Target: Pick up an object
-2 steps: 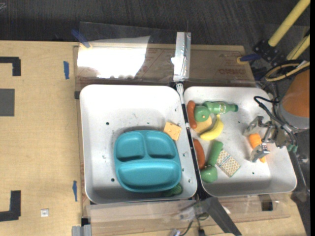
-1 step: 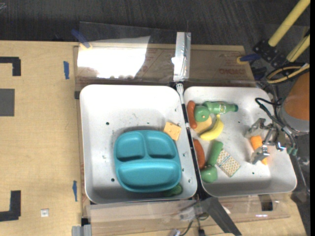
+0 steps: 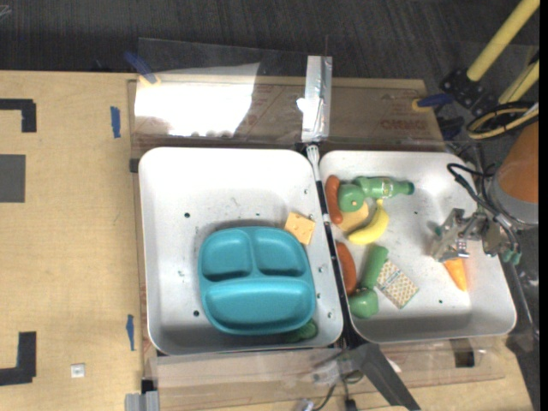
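Nearest the lower edge of the frame, the teal plastic divided tray [image 3: 255, 282] with three smooth, rounded compartments lies in the lower part of the left shallow white bin [image 3: 163, 229], whose glossy floor is lightly scuffed. A small dark green object [image 3: 301, 332] peeks out from under the tray's lower right corner. Just above the tray's upper right corner sits a small orange cheese-like wedge [image 3: 300, 227] with holes.

In the right shallow white bin [image 3: 479, 315], low and left, a green pear-shaped bottle [image 3: 368, 282] lies tilted, touching a checkered tan cracker-like square [image 3: 397, 283] on its right and a red-orange sausage-shaped piece [image 3: 346, 265] on its left. Above them a curved yellow plastic banana [image 3: 370, 226] rests against a green rounded toy [image 3: 350, 197], another red-orange piece [image 3: 333, 199] and a green bottle [image 3: 387, 187] lying on its side.

At the right side of that bin, the metallic hand [image 3: 454, 240] is low over the floor; I cannot tell whether its fingers are apart or together. An orange carrot-shaped toy [image 3: 459, 272] lies just below and right of it, seemingly touching the hand, not visibly between its fingers.

Farther up, a clear plastic sheet [image 3: 205, 101] covers the brown cardboard worktop [image 3: 60, 229].
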